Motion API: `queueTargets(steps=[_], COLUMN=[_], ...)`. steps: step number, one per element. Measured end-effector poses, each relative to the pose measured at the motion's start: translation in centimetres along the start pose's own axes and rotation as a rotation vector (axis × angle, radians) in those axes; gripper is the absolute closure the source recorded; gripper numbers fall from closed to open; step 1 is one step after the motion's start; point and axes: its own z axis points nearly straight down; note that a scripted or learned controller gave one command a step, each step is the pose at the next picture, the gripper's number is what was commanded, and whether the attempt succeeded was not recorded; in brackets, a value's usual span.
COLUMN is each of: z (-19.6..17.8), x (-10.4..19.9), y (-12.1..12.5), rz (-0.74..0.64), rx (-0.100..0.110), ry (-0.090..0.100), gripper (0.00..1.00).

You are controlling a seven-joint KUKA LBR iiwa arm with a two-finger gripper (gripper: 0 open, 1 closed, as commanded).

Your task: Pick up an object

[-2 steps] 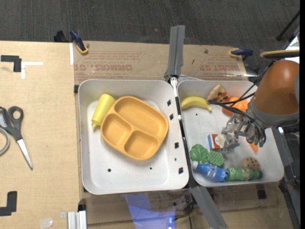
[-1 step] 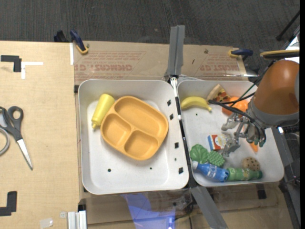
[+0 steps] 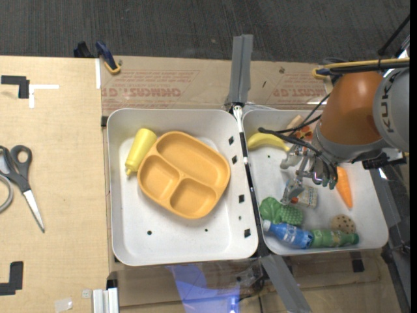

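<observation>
Two bins: shallow white trays sit side by side on the wooden surface (image 3: 52,194), the left bin (image 3: 124,240) and the right bin (image 3: 374,233) touching along a central divider.
Left bin contents: an orange divided plate (image 3: 184,173) lies tilted near the centre, three compartments facing up; a yellow bottle (image 3: 139,150) rests just beside it at 10 o'clock, touching the plate's rim.
Right bin contents: a yellow banana (image 3: 266,140) lies at 11 o'clock against the bin's wall; an orange carrot (image 3: 344,188) lies at 3 o'clock, pointed end toward the near wall; a green soft toy (image 3: 281,211) sits at 7 o'clock; a blue and green bottle (image 3: 309,238) lies on its side along the near wall at 6 o'clock; a brown cookie (image 3: 343,224) rests just above that bottle's green end.
Arm: the grey arm with its orange band (image 3: 348,113) reaches in from 3 o'clock and hangs over the right bin.
Gripper: the gripper (image 3: 301,189) points down near the bin's centre, above the green soft toy and well apart from the banana.
Fingers: metal parts crowd the tip, and whether the fingers are spread or pressed together cannot be told; nothing can be made out between them.
Outside the bins: scissors (image 3: 23,181) lie on the surface at 9 o'clock.
</observation>
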Motion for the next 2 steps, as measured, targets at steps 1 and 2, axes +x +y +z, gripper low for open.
queueTargets(steps=[1,2], z=[0.0,0.0], x=[4.0,2.9], y=[-3.3,-1.4], rz=[0.067,0.117], rx=[0.001,0.0], ry=[0.002,0.001], gripper=[0.0,0.0])
